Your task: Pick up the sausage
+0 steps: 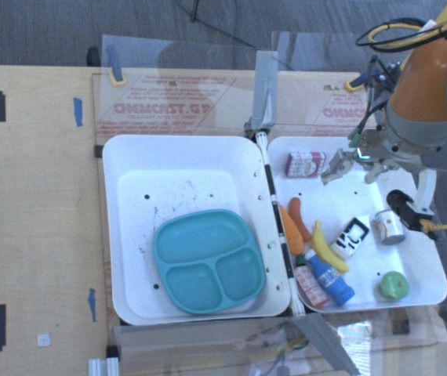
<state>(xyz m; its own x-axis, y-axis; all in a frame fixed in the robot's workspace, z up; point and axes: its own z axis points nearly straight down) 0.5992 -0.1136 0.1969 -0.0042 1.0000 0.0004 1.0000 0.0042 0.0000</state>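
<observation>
Camera view, arm: the grey arm with its orange band comes in from the right, and the hand (pixel 358 165) hangs over the upper part of the right-hand shallow white bin (pixel 435 288).
Camera view, hand: two pale fingers splayed well apart, nothing between them.
Camera view, sausage: the small reddish-orange sausage (pixel 299 218) lies by the bin's left wall, well below and left of the hand, tilted down toward the right.
Camera view, neighbours: a longer orange carrot-shaped piece (pixel 289 232) sits just beside its left, a yellow banana (pixel 327 251) just beyond its lower end, a blue bottle with a white cap (pixel 329 278) below that.
Camera view, handling: looks like a light, smooth toy, rounded and probably slippery, so likely to roll or squirt out under a pinch.
Camera view, grip: best taken across its middle, fingers closing on the two long sides; the carrot side looks tight.
Camera view, left bin: a teal divided plate (pixel 208 258) sits there.
</observation>
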